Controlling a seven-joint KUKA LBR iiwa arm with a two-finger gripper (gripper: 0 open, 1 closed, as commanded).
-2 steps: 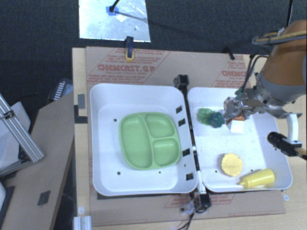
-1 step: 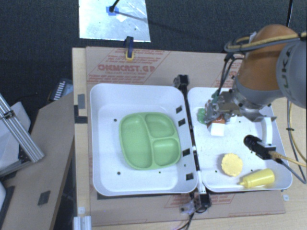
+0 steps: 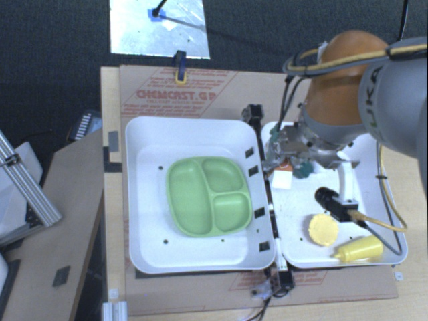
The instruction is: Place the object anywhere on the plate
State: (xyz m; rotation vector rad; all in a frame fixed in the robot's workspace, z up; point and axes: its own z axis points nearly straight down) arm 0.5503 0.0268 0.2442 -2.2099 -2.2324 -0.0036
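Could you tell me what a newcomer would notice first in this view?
Probably the green divided plate, alone in the left bin. Next, the grey arm's orange band, above the right bin. Near that bin's front lie a yellow round piece and a yellow bottle.

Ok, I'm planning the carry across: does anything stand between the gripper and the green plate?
Only the bins' adjoining walls, lined with black clips, run between the gripper over the right bin and the green plate in the left bin. The carry would likely need to lift over them.
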